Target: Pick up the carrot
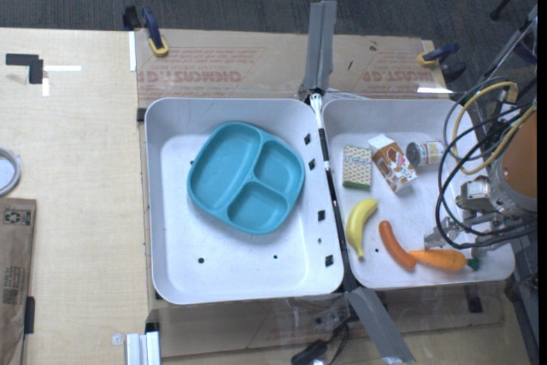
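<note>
— Across the pale wooden surface (pixel 68 124) we see two shallow white bins side by side: the left bin (pixel 167 209) and the right bin (pixel 427 120), meeting at a shared edge with a grey divider post above it.

— We agree. Next in size, we note the grey arm (pixel 513 175) entering from the right edge, wrapped in looping black and yellow cables, over the right bin's right side.

— Then the blue plate (pixel 246 177), with three compartments, lying tilted a little in the middle of the left bin. We see nothing on it.

— After that, in the right bin, we count smaller things. The banana (pixel 361 225) lies near the bin's left wall, curving downward. Just right of it lies an orange-red sausage-shaped item (pixel 396 245).

— And the carrot (pixel 438 260): we find it lying flat near the front of the right bin, its thicker end just beside that sausage-shaped item, its green tip pointing right.

— Above them we see a green sponge (pixel 357 166), a small printed carton (pixel 392 163) beside it, and a small can (pixel 425 153) on its side further right.

— What of the hand (pixel 466 228)? We see it just above the carrot's right end, amid the cables. We cannot tell how far it is parted, nor see the carrot caught in it.
</note>
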### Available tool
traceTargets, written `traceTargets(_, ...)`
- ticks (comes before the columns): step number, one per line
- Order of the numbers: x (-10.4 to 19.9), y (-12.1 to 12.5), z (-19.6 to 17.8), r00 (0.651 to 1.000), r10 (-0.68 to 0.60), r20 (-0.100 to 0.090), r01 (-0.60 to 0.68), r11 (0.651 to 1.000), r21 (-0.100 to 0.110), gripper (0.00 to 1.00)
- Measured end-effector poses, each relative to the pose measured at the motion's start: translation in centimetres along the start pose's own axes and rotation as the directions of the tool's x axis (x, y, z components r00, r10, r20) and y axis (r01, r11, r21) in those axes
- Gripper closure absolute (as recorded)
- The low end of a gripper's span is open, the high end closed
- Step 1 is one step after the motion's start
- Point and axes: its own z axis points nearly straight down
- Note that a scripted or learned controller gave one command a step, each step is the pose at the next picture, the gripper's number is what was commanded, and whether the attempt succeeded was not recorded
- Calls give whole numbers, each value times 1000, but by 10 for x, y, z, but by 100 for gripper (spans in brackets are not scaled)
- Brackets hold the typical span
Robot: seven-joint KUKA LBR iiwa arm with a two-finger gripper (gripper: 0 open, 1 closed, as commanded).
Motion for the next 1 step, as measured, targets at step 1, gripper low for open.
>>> traceTargets(1, 1, 5, 10, 949, -315, 2, 315, 949, -11, 0)
